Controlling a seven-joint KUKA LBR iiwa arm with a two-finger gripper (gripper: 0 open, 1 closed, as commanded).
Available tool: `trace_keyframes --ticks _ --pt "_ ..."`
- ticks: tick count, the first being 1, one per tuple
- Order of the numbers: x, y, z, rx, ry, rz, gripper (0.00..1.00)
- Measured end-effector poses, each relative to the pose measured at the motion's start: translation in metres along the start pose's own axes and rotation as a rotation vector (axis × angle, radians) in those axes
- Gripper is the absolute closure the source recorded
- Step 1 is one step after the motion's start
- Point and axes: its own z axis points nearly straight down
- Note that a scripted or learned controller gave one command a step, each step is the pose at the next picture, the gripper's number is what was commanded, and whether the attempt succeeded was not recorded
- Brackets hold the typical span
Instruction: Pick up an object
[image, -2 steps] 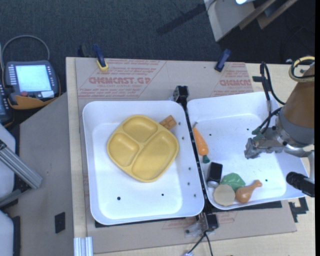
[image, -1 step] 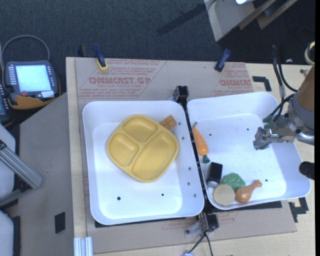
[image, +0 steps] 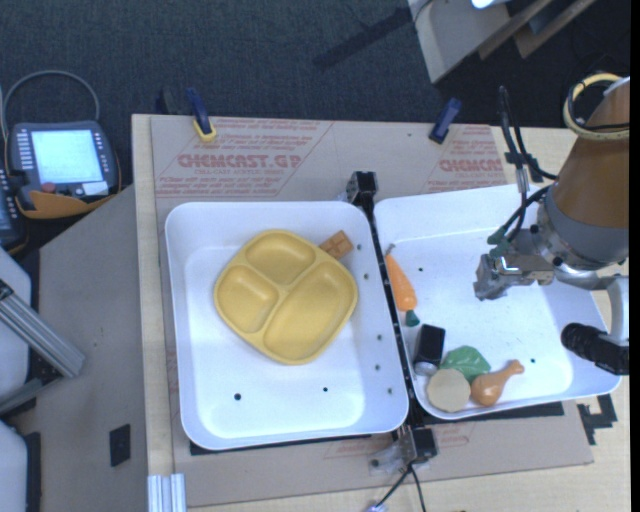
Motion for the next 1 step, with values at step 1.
trace_keyframes --ticks 1 --pt "0.0543 0.0099 0.0166 0.006 0.002 0.0 1.0"
